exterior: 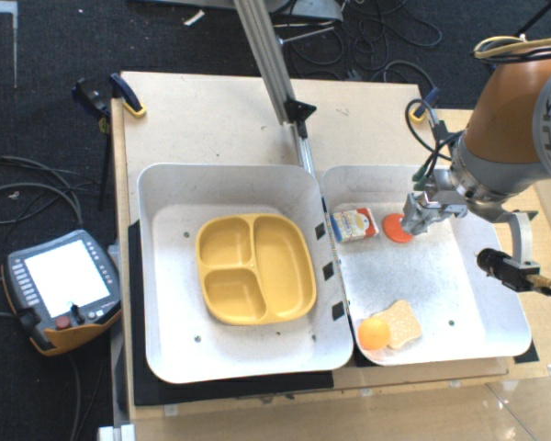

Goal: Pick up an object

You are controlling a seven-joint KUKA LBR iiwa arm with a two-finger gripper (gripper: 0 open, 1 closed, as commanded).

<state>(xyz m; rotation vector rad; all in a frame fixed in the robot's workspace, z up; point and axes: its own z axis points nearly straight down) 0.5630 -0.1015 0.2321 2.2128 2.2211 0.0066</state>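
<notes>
Disc [397, 230], small, flat and orange-red, lies in the right bin [496, 329] near its far wall, and it looks like the target of this pick. The gripper [420, 215] sits directly over the disc's right edge, seemingly touching it; how far it is open cannot be told, and nothing can be seen held in it. Just left of the disc lies a small carton [354, 224], and well away from the disc, at the bin's near-left corner, sit an orange ball [374, 333] and a tan slab [403, 323]. To grip well, the arm should probably center over the disc and press low, since a thin disc slips easily. The yellow tray [255, 268] fills the left bin [165, 246].
</notes>
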